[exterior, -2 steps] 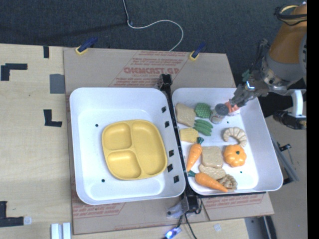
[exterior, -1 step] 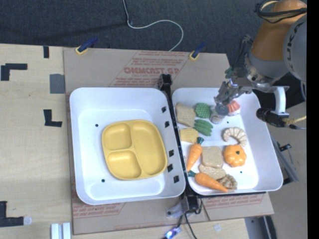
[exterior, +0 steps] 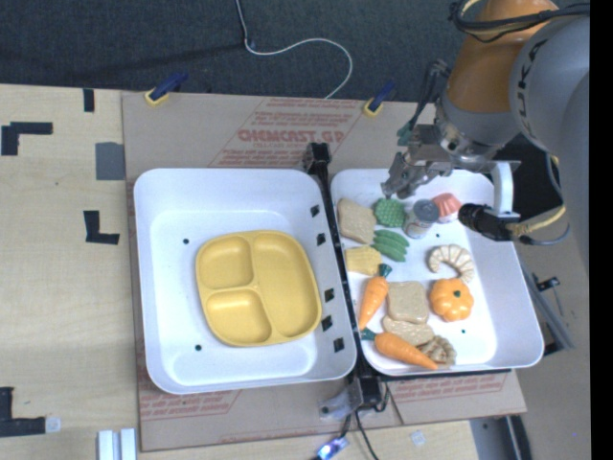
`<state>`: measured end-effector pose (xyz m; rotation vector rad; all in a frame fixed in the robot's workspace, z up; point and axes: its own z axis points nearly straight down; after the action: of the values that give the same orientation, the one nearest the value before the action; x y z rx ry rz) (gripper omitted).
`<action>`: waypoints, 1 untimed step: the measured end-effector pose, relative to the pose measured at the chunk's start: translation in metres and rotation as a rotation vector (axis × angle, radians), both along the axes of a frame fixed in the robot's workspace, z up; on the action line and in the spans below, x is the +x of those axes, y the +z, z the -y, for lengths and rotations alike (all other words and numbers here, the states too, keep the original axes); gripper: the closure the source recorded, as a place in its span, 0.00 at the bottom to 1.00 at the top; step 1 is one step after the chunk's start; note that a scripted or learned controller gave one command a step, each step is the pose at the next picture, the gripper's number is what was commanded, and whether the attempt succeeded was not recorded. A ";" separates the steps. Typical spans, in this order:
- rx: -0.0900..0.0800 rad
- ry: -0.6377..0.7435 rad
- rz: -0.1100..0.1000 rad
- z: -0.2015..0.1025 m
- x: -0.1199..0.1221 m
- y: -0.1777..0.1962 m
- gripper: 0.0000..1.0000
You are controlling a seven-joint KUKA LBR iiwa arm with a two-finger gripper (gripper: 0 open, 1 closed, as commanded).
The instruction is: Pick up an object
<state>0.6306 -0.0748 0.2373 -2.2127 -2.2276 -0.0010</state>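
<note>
Camera view shows you a pick not yet made: nothing is lifted, and every toy food lies in the right bin (exterior: 517, 338). Start at the near edge, where a carrot (exterior: 406, 351) lies along the bin's front beside a brown, knobbly piece (exterior: 439, 349). Just behind sit two bread slices, the larger (exterior: 407, 301) overlapping the smaller, a second carrot (exterior: 373, 299) tilted on their left, and an orange pumpkin (exterior: 451, 298) on their right. Farther back you find a shrimp (exterior: 451, 258), a yellow corn piece (exterior: 362, 260), a green pea pod (exterior: 391, 243) and another bread slice (exterior: 355, 221). At the far end a green leafy piece (exterior: 389, 212), a small grey can (exterior: 419, 218) and a pink item (exterior: 446, 205) cluster under the gripper (exterior: 406, 182), which hangs just above the leafy piece; that looks the likely target. You cannot tell whether it is parted or closed, and nothing is visibly held. The descent, grasp and lift all remain. The left bin (exterior: 163, 257) holds a yellow divided plate (exterior: 257, 287).
</note>
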 end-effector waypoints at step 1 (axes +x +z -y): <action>-0.002 -0.002 -0.001 -0.043 0.008 -0.006 1.00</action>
<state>0.6383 -0.0322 0.2316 -2.2155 -2.2259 0.0014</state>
